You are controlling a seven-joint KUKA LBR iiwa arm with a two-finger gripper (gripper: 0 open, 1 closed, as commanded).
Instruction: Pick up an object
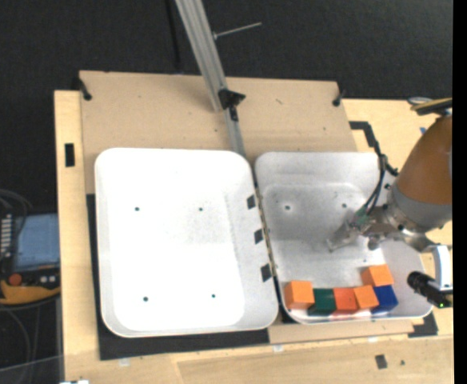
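Several small blocks lie along the near edge of the right bin (313,174). From left to right there is an orange block (301,292), a green block (323,300), a red-orange block (345,298), another orange block (365,296) and a blue block (385,296). One more orange block (377,276) sits just behind the blue one. My gripper (353,235) hangs over the middle right of this bin, a little behind the row of blocks, with nothing visibly held.
The left bin (177,238) lies beside the right one, with a raised divider edge between them. A metal pole (205,46) rises behind the bins. Cables and a blue device (33,242) lie off the bench at left.
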